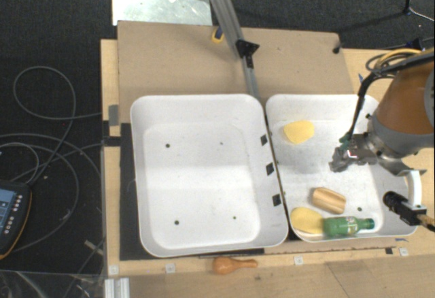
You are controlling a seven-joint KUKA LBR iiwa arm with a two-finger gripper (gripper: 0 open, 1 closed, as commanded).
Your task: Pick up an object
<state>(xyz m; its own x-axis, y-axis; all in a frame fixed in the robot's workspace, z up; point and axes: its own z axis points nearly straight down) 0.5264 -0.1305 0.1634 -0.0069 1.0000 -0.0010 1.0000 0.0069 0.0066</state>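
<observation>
Camera view: both bins are seen from above at a slant, with the arm point(408, 106) reaching in from the right.

Step in hand: judged to be the approach, before any grasp has been made.

Gripper: the gripper point(342, 157) is placed over the right bin point(319, 105), above bare floor between the far yellow piece point(298, 132) and the bread roll point(328, 199).

Claw state: it cannot be told whether the claw is released or clenched; nothing is seen held in it.

Task's thing: no single object is named, so any item may be taken; the bread roll lies nearest, just on the near side of the gripper.

How it is best done: the bread roll or the far yellow piece should be preferred, since each lies apart from its neighbours. The claw should be centred over the chosen item and closed across its short side. The near corner is better avoided, as the items there are crowded against the wall.

Right bin contents: the far yellow piece toward the far left; the bread roll near the middle; a second yellow piece point(306, 220) and a green bottle point(346, 225) lying on its side, touching each other by the near wall.

Left bin: no objects are seen in the left bin point(197, 174).

Outside the bins: a small orange-brown object point(233, 264) rests on the bench point(177, 58), just beyond the near edge of the left bin.
</observation>
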